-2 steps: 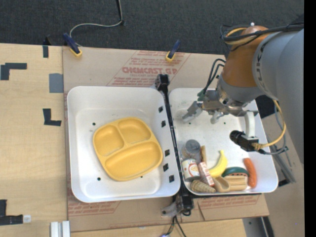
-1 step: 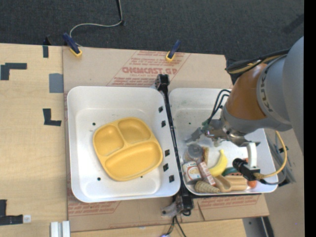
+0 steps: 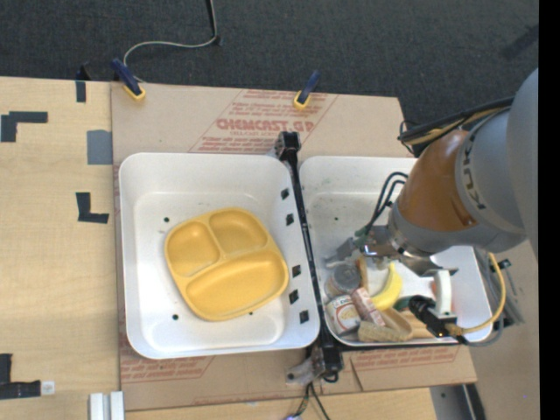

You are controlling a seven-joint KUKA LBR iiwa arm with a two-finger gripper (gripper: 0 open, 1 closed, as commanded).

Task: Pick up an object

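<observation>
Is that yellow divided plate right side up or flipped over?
Right side up: the yellow divided plate in the left bin shows its three hollow compartments facing upward.

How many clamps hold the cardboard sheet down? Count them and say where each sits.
2. One blue-and-yellow clamp grips the cardboard sheet at its far left corner; the other clamp sits on the far edge, above the gap between both bins.

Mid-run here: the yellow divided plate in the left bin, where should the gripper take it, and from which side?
Probably the raised rim of the yellow divided plate, at its right edge, the side nearest the arm. The plate lies flat and wide in the left bin, so only the rim offers something thin to pinch. Come from above, one finger inside a compartment, one outside.
</observation>
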